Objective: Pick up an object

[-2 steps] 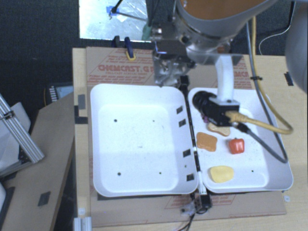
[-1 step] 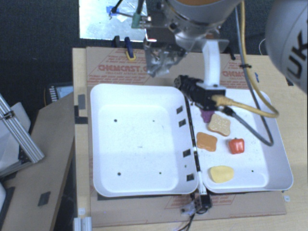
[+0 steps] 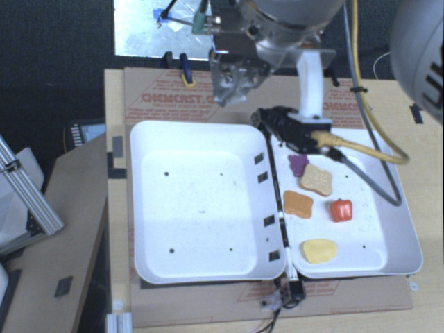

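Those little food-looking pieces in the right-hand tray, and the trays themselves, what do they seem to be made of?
The bread slice, orange piece, red pepper, yellow piece and purple piece look like toy food, probably molded plastic or foam: flat solid colors, rounded edges. The right bin and left bin look like smooth white plastic with a mild sheen and rounded rims.

Even, fairly bright overhead light washes the white bins (image 3: 194, 207) nearly to glare with only faint shadows, the floor around stays dark, and the arm (image 3: 291, 5) near the lens is blurred, the picture soft overall.
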You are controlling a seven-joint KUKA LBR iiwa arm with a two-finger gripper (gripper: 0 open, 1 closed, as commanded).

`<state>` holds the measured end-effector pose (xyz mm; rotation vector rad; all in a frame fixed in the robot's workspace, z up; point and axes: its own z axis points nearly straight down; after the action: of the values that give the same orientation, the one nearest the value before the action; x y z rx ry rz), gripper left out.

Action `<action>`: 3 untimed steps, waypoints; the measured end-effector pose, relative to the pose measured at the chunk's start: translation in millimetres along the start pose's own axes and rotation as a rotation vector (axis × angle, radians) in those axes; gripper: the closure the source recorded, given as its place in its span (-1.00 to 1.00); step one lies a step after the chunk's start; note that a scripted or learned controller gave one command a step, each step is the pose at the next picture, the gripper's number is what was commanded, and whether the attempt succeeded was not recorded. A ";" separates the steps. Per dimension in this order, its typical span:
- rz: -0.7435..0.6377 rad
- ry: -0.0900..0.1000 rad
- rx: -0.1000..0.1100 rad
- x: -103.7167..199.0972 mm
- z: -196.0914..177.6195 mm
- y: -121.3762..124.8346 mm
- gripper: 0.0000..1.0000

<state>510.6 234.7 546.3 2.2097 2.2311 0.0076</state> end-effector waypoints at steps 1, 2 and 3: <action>-0.005 0.002 -0.002 0.5 -11.3 0.1 1.00; -0.006 0.001 -0.001 0.5 -10.7 0.1 -1.00; -0.010 0.003 -0.004 1.0 -22.3 0.2 1.00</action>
<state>510.7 235.7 568.7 2.1982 2.2416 0.0154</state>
